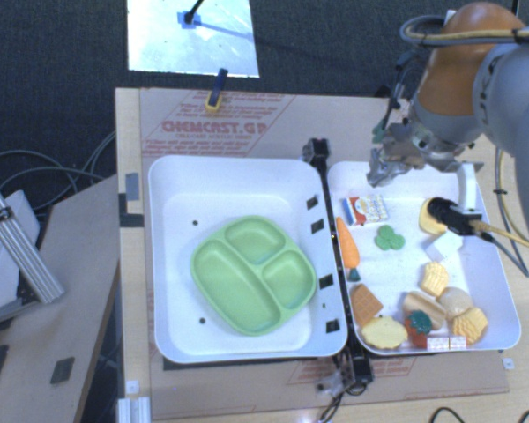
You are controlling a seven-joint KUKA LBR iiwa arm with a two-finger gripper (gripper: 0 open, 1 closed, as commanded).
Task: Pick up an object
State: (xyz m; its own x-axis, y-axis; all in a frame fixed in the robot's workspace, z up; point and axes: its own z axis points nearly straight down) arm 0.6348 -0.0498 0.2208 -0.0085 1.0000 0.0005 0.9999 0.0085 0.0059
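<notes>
- Gripper (382,173): positioned over the back left part of the right bin (510,311), above and just beside the red-and-white packet (366,210). How far it is open cannot be told. Nothing is visibly held.
- Bins: two. The left bin (172,236) and the right bin sit side by side.
- Left bin contents: one green divided plate (253,274) with three compartments.
- Right bin contents, candidate objects for pickup:
  - one red-and-white packet, near the back left corner;
  - one orange carrot (347,245), along the left wall;
  - one small green piece (388,237), near the middle;
  - one white block (441,248), right of centre;
  - two ridged yellow pieces, one (435,278) mid-bin, one (470,324) at the front right;
  - one tan waffle square (366,302);
  - one round yellow piece (383,333), at the front wall.
- The remaining front-row items are bunched together and touching.
</notes>
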